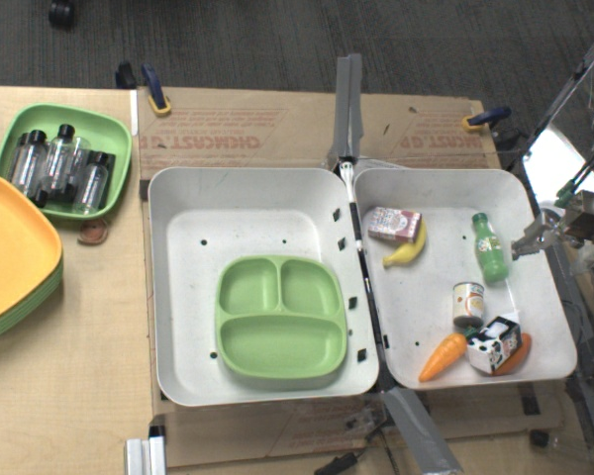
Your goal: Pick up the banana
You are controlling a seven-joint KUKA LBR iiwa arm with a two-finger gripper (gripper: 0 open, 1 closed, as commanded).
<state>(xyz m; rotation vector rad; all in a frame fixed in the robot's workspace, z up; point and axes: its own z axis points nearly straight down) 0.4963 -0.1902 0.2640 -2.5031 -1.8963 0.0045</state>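
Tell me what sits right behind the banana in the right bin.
A small pink carton lies just behind the banana, touching or nearly touching its upper end. Whether the banana's tip tucks under the carton cannot be told.

Stacked orange plates [10, 255] run off the worktop's left edge, cut by the frame. The gripper [535, 240] at the right bin's [445, 181] right rim is small and blurred. A dark object [515, 354] hides behind the cow-print carton [493, 344].
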